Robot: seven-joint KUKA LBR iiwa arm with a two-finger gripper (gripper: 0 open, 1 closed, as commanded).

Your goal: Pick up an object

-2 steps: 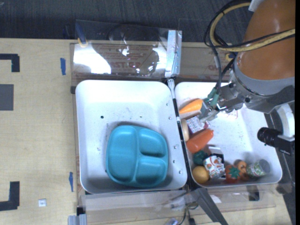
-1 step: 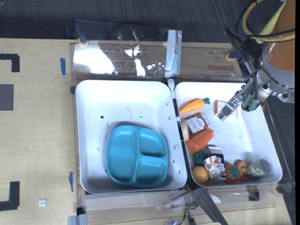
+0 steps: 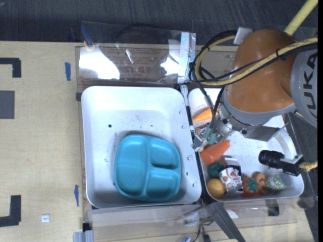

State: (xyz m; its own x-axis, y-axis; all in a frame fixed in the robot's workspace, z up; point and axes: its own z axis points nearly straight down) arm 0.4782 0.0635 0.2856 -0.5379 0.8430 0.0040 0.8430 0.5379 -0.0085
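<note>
Right shallow white bin (image 3: 248,154), by its left wall: glossy orange-red tapered carrot-shaped toy (image 3: 216,150) lying slantwise, just beside grey gripper (image 3: 209,134); contact unclear, open or closed impossible to tell.

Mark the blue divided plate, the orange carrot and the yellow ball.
blue divided plate (image 3: 147,168): camera view, middle divider.
orange carrot (image 3: 216,150): camera view, mid-body.
yellow ball (image 3: 216,187): camera view, top face.

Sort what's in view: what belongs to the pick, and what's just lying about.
Job: gripper, low over the right bin; orange carrot-like toy beside it, the likely target.
Lying about: blue divided plate in the left bin; yellow ball and red-and-white packet in the right bin.
</note>
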